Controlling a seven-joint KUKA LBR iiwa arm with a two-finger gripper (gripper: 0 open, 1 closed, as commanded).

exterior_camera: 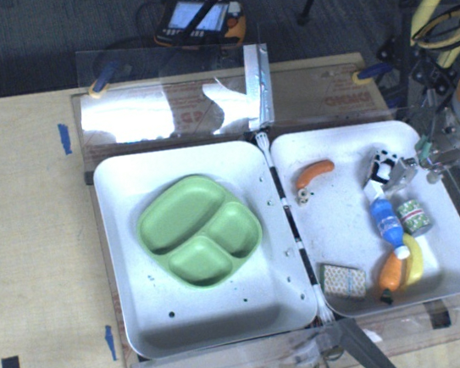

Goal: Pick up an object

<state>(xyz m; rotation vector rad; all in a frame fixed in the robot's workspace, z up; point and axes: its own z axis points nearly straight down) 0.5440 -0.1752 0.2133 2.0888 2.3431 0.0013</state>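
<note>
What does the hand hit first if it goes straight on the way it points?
Probably the black-and-white object: the hand reaches in from the right edge of the right bin, pointing leftward at it. Its height above the object is unclear.

The scene is viewed by a single fixed camera mounted above the bench and tilted downward, so that the far edge lies at the top of the frame. Both shallow white bins are taken in whole: the left white bin (pixel 122 263) with a green divided plastic tray (pixel 199 229), and the right white bin (pixel 449 215). The pale wooden bench top (pixel 26 252) is seen at left, the dark floor (pixel 37 36) beyond. The distance is moderate; small items are resolved only coarsely.
</note>
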